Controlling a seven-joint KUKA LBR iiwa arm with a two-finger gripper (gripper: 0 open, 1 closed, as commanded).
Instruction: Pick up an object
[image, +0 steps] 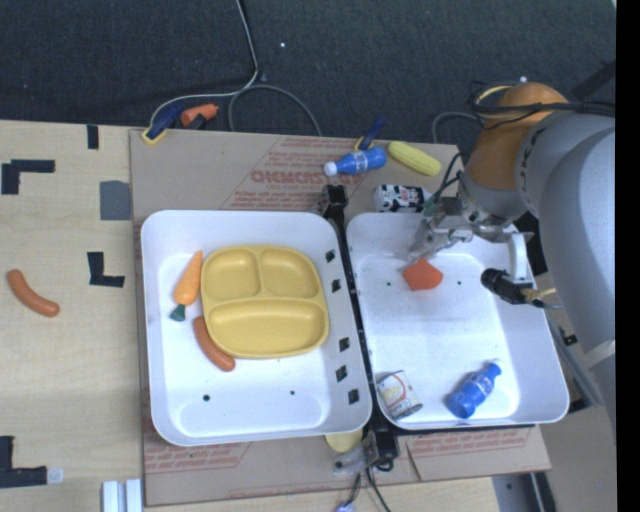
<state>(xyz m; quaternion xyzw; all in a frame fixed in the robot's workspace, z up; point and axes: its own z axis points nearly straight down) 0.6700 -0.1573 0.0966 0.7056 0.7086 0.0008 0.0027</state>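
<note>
My gripper (433, 240) hangs over the far part of the right bin (520, 345), reaching in from the right under the orange-banded wrist. Just below and in front of it an orange-red wedge-shaped piece (423, 276) lies on the bin floor; whether the two touch is unclear. A blue bottle (472, 390) lies near the bin's front right corner. A small white labelled packet (398, 394) lies at the front left corner.
The left bin (165, 390) holds a yellow divided plate (264, 302), a carrot (188, 280) and a sausage (213, 344). Behind the bins lie a blue bottle (356, 162), a yellow banana-like piece (413, 157) and a black-and-white item (399, 198). Another sausage (32, 293) lies far left.
</note>
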